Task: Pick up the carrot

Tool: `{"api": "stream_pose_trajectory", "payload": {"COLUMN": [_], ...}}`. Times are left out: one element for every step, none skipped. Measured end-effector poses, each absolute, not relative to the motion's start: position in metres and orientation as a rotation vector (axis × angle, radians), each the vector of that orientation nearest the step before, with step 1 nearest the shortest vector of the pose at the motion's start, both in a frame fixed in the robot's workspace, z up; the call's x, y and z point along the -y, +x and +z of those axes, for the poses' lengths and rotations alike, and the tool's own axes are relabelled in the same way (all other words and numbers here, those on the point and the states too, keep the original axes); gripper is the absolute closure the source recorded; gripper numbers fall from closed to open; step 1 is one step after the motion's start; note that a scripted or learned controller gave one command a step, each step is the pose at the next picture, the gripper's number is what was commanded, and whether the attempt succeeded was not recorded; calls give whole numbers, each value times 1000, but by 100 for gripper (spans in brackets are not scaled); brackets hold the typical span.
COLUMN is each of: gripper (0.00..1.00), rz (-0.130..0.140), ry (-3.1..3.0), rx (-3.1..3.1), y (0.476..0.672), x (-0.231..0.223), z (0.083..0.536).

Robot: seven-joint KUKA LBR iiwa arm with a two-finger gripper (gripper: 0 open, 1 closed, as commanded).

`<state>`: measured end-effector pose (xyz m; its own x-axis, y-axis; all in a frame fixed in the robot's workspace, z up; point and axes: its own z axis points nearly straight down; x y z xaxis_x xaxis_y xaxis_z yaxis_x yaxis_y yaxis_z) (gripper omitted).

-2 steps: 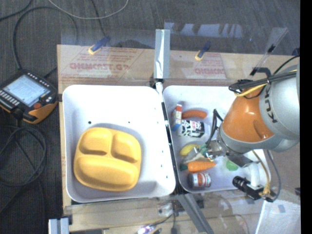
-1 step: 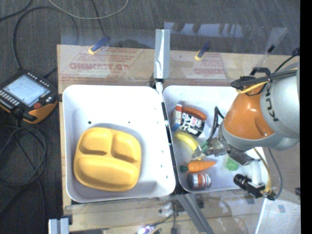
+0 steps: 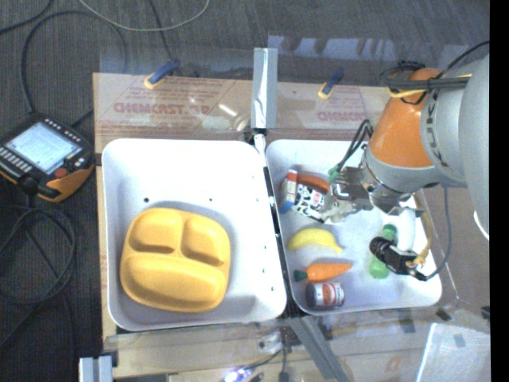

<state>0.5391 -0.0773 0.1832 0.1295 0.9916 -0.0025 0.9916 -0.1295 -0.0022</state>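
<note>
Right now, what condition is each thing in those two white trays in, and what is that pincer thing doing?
Orange plastic carrot: lying flat in the right white bin, untouched.
Yellow plastic banana: lying flat above the carrot.
Small metal can: on its side.
Yellow divided plastic tray: upside down in the left white bin.
Pincer: above the right bin, away from the carrot.

I see the carrot point(image 3: 327, 271) lying free in the right bin point(image 3: 429, 293), below the banana point(image 3: 312, 239) and just above a small can point(image 3: 326, 294). My gripper point(image 3: 340, 201) hangs over the bin's upper middle, beside a printed box point(image 3: 305, 197). A yellow tray point(image 3: 176, 258) fills much of the left bin point(image 3: 119, 165). A pendant point(image 3: 44, 156) lies on the floor.
</note>
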Motion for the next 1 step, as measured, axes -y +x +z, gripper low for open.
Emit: {"api": "stream_pose_trajectory", "payload": {"gripper": [0], "rz": [-6], "ry": [2361], "rx": [-2071], "y": [539], "x": [78], "z": [183]}}
